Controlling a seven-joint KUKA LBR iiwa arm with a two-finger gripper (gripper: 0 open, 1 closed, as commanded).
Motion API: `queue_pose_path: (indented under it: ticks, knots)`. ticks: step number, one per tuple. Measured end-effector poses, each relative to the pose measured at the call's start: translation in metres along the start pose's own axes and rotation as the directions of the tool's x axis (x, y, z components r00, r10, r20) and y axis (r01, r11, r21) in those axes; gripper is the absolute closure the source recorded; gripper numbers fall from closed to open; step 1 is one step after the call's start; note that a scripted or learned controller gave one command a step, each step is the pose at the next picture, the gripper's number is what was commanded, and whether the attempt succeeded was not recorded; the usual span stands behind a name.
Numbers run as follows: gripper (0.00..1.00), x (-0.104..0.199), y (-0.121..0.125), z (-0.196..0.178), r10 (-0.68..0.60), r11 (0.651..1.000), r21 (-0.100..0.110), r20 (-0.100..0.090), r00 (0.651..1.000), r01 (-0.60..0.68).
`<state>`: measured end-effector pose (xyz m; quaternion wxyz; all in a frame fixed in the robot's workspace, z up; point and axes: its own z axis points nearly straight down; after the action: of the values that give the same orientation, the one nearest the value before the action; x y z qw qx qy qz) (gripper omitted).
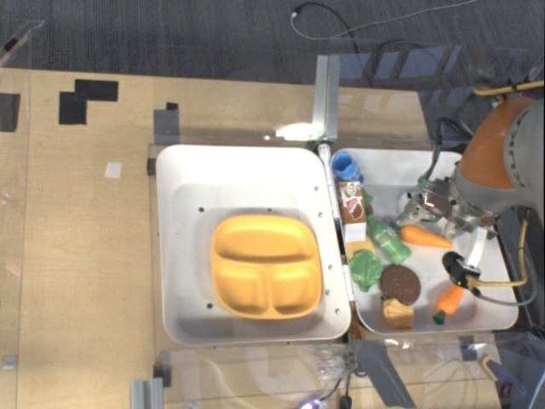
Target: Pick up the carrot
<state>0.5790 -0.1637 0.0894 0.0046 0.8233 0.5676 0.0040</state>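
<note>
An orange carrot (426,237) lies on its side in the middle of the right bin (502,318), pointing right. A second orange carrot-like piece with a green end (449,300) lies nearer the bin's front right corner. My gripper (443,213) hangs low over the right bin, just behind and above the first carrot, close to it. The grey wrist and its orange band (498,156) hide the bin's back right part. I cannot see anything held in the gripper.
The right bin also holds a blue-capped bottle (346,166), a brown packet (352,203), a green bottle (389,242), a green vegetable (366,269), a brown disc (399,285) and a bread piece (398,313). A yellow divided tray (266,264) sits in the left bin (183,186).
</note>
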Motion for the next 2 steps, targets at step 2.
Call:
queue_pose_path:
  ticks: [2]
  knots:
    - [0.00,0.024,0.015,0.001,0.148,0.989,0.003,0.000,0.989,-0.148]
